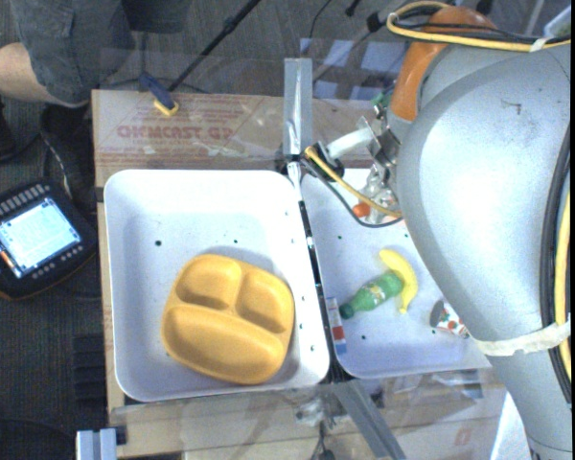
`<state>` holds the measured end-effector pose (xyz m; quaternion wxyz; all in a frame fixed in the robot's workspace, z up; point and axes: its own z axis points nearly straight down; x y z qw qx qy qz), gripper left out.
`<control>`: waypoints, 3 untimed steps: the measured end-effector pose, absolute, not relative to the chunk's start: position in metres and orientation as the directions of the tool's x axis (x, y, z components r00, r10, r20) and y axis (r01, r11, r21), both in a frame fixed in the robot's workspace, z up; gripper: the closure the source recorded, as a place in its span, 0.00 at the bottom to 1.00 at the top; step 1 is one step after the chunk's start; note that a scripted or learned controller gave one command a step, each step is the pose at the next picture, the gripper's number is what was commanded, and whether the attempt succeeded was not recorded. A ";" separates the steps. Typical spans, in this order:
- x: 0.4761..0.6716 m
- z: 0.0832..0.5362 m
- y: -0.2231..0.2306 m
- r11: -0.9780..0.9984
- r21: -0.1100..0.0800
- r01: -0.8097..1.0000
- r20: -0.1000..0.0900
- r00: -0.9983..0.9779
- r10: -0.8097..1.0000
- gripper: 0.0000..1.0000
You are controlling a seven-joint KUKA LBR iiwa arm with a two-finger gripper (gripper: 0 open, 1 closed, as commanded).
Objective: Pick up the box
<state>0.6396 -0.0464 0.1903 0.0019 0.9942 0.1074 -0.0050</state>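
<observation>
The yellow box (230,316) lies in the left bin (134,209), toward its near edge. The grey arm (489,190) looms over the right bin (364,353), its gripper (379,182) at the far end; whether it is spread or closed cannot be told. A banana (402,274) touches a green bottle (372,295).

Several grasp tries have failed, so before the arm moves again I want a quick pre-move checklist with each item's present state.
1. Target located: not ok. No plain box; a partly hidden red-and-white object lies at the arm's edge.
2. Pincer state: cannot tell.
3. Right white bin clutter: not ok. The green plastic bottle touches the yellow banana.
4. Left white bin: ok. The yellow moulded tray lies flat.
5. View: not ok. The grey arm hides the right bin's far side.
</observation>
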 end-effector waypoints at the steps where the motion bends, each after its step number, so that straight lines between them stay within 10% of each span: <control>1: 0.639 0.198 -0.046 -0.977 0.002 0.214 -0.015 0.977 0.214 1.00; 3: 0.638 0.212 -0.045 -0.976 -0.003 0.216 -0.024 0.976 0.216 1.00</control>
